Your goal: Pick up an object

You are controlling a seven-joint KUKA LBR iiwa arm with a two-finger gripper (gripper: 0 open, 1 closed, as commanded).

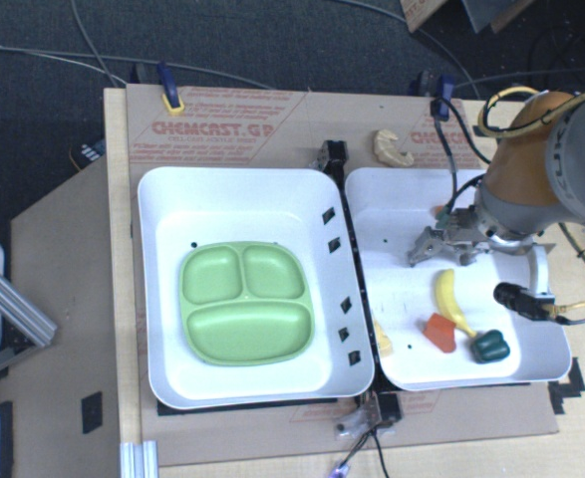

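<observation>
The right white bin (402,207) holds a yellow banana (452,302), a small red piece (439,333) and a dark green piece (490,347), all close together near its front right. My gripper (441,256) hangs over the middle of this bin, just above and behind the banana's top end. It is open, with nothing between its fingers. The grey arm with its orange band (526,162) comes in from the right. In the left white bin (162,217) lies a light green divided plate (246,302).
A tan lump (393,147) sits on the cardboard behind the right bin. A small yellowish bit (382,342) lies by the wall between the bins. Black clips (338,267) line that wall. Cables trail along the right side and the back.
</observation>
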